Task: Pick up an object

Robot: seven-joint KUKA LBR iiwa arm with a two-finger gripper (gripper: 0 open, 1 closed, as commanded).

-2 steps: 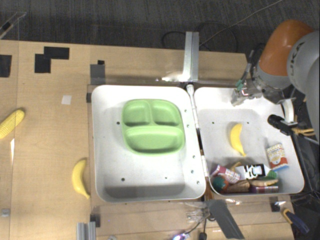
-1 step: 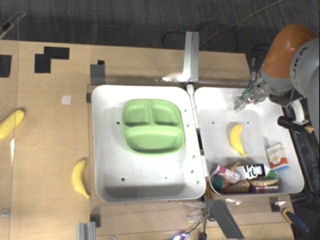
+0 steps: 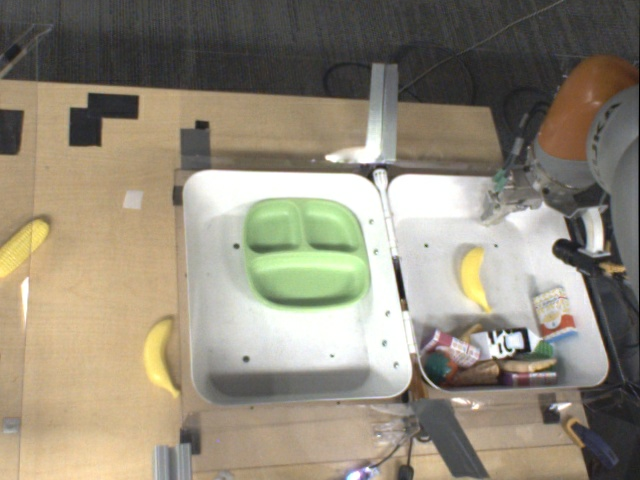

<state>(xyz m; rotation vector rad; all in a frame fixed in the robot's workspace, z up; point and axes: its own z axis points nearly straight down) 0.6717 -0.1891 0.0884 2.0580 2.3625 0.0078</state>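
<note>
On tan wooden bench (image 3: 90,308) — two white bins (dark carpet behind); fingers (image 3: 497,206) state unclear.

This looks like a robot lab, not a home; a big grey robot arm with an orange band (image 3: 590,118) leans over a light wooden bench (image 3: 90,308); two shallow white plastic bins (image 3: 210,368) sit side by side, held by grey metal bars (image 3: 383,108); black cables (image 3: 520,18) trail over the dark grey carpet floor (image 3: 200,18); black tape squares (image 3: 100,118) mark the bench; the food is toys, like a yellow plastic banana (image 3: 160,356) and a green plastic divided tray (image 3: 305,251).
</note>
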